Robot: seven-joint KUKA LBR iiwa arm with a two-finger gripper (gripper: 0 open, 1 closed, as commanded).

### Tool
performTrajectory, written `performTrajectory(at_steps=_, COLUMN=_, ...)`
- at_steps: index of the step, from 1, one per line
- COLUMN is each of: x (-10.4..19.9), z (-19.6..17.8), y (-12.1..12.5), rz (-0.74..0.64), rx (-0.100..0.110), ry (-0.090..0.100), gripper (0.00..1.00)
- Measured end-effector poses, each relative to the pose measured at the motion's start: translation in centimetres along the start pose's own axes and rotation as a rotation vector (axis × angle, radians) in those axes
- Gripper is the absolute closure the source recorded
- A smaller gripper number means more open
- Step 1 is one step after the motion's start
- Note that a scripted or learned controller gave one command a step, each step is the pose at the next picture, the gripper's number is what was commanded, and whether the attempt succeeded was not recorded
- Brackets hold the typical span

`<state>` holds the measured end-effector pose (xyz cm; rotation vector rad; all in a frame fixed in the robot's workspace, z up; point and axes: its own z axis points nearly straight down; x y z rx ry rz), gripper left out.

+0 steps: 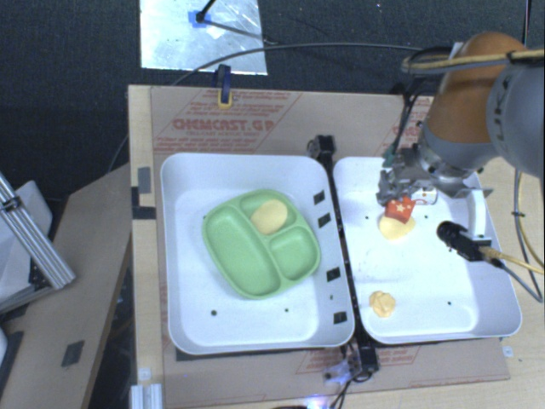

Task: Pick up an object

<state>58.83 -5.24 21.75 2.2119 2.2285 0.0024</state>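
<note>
A grey robot arm [511, 118] with an orange band reaches in from the right over two shallow white bins set side by side on a brown surface [255, 118] printed with red lettering. Its hand [402, 184] hangs low over the far left part of the right bin [481, 318], directly above a small red block [400, 209]. The block sits on or against a pale yellow piece [394, 227] on the bin floor. Whether the hand touches the block cannot be made out from this angle, nor whether the hand is wide or narrow. A second, smaller yellow piece [382, 303] lies well apart from the pair, near the front edge of the same bin.

The left bin [192, 177] holds a green divided tray [247, 267], turned at a slant, with one long compartment and two shorter ones. A rounded yellow lump [271, 216] rests in the farther of the two short compartments.

Beyond the bins, a blue-and-yellow clamp [223, 85] grips the far edge of the surface, and a silvery sheet [170, 32] lies on the dark floor behind it.
</note>
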Motion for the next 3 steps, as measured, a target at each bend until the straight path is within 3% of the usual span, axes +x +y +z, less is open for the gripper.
performTrajectory(at_steps=1, x=5.4, z=-0.8, y=1.0, rz=0.001, rx=0.0, ry=0.0, gripper=1.0)
performTrajectory(at_steps=3, x=15.2, z=-1.8, y=5.8, rz=0.002, rx=-0.001, ry=0.001, gripper=1.0)
